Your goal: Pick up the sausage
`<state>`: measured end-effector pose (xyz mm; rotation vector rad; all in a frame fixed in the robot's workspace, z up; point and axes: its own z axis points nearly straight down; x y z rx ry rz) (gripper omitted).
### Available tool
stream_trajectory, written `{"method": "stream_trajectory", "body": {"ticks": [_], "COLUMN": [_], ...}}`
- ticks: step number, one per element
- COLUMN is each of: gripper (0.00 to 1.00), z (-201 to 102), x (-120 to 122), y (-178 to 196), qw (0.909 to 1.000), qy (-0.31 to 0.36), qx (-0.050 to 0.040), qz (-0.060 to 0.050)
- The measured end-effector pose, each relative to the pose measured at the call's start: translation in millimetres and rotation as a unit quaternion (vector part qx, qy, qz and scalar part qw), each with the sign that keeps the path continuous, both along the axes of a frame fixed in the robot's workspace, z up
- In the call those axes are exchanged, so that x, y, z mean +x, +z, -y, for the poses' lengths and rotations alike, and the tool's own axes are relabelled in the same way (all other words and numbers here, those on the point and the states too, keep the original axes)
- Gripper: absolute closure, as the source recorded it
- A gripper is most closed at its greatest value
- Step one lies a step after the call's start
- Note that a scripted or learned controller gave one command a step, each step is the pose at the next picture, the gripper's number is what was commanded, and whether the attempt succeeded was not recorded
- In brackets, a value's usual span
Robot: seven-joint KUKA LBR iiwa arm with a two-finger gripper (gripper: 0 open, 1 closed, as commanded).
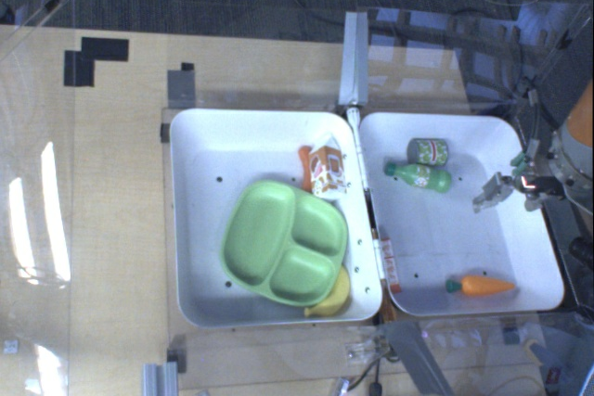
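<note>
The sausage point(304, 165) is a short reddish-orange piece lying in the left bin point(200, 199) near its far right corner. A small brown-and-white carton point(327, 171) lies against its right side and hides part of it. My gripper point(510, 193) hangs over the right edge of the right bin point(464, 236), far to the right of the sausage. It is open, with nothing between its fingers.
A green divided plate point(286, 242) fills the middle of the left bin, with a banana point(334, 300) poking out under its near edge. The right bin holds a green can point(428, 151), a green bottle point(420, 176) and a carrot point(483, 287).
</note>
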<state>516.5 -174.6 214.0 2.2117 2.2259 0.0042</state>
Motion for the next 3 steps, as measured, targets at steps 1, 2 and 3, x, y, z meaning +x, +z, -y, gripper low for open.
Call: {"method": "stream_trajectory", "body": {"ticks": [1, 2, 3], "gripper": [0.00, 0.00, 0.00], "z": [-60, -88, -87], "x": [-8, -18, 54], "y": [-102, -124, -125], "qw": [0.9999, 0.9996, 0.9997], "qy": [0.014, 0.030, -0.025], "qx": [0.0004, -0.0009, 0.0002], "qz": [-0.001, 0.005, 0.005]}}
